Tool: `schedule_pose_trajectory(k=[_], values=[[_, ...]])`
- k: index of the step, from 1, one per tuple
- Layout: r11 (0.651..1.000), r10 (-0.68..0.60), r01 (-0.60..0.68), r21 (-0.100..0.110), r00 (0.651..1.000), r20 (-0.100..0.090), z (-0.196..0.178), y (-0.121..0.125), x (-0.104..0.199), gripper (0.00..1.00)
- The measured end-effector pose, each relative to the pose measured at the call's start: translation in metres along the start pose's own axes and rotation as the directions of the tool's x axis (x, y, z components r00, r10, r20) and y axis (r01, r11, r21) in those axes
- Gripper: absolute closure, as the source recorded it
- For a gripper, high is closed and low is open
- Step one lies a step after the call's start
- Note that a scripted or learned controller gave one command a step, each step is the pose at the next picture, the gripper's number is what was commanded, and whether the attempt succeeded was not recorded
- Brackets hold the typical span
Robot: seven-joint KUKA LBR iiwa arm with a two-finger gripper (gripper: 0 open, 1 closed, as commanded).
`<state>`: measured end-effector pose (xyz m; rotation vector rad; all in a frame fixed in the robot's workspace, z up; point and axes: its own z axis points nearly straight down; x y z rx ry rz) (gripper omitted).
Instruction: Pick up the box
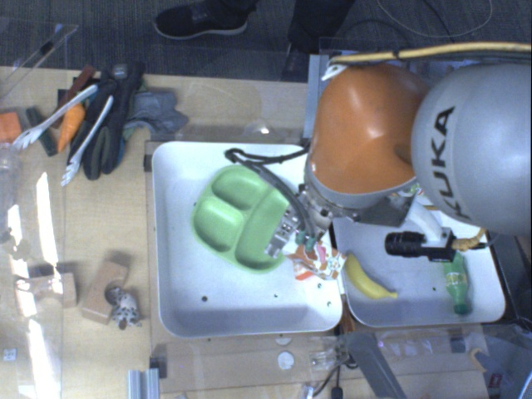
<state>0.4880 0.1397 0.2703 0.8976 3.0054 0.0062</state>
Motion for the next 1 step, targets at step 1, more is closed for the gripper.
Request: schedule_pose_trajectory(k=[1], values=[[0.998, 0.07, -0.07, -0.002, 0.998, 0.002, -0.0097, -0.0325, -0.0223, 1.0]])
